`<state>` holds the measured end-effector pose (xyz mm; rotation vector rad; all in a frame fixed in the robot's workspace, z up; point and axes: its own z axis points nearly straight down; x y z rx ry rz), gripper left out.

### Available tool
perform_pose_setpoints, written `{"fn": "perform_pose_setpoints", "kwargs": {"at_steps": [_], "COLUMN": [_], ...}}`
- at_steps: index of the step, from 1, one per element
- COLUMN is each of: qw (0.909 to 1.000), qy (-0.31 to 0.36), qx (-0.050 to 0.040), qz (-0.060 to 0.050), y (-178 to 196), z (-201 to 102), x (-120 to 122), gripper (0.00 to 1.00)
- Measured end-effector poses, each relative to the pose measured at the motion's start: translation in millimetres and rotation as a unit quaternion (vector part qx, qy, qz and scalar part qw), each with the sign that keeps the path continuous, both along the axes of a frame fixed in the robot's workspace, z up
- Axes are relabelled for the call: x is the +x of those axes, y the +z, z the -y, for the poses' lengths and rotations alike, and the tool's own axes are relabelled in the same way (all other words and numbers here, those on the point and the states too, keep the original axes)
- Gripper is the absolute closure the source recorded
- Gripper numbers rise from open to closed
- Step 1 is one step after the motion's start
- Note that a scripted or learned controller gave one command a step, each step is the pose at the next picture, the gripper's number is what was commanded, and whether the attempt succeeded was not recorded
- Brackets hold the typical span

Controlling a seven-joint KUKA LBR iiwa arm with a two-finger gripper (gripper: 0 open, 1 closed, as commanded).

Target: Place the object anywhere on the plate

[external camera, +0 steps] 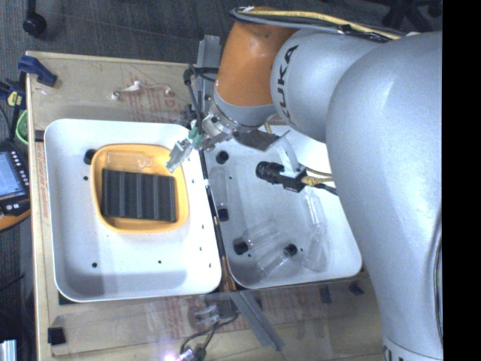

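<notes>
Gripper poised over the right rim of the orange plate, which lies in the left bin; whether it is open or closed cannot be told. Clear plastic objects lie in the right bin, beside the arm.

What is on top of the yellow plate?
A dark ribbed block lies on the yellow plate, covering most of it. The gripper hovers at its upper right corner. What is beneath the block is hidden.

A robot lab: a wooden bench bearing 2 white bins, a handheld control pad, office chair wheels on carpet
</notes>
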<state>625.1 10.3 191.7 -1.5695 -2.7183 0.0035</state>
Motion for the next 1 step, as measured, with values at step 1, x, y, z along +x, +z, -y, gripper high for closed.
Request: {"fn": "perform_pose_setpoints", "kwargs": {"at_steps": [1], "qw": [1.0000], "qy": [-0.005], "qx": [-0.0004], "qz": [0.002], "y": [0.8], "z": [-39.8], "x": [13.1], "gripper": [0.00]}}
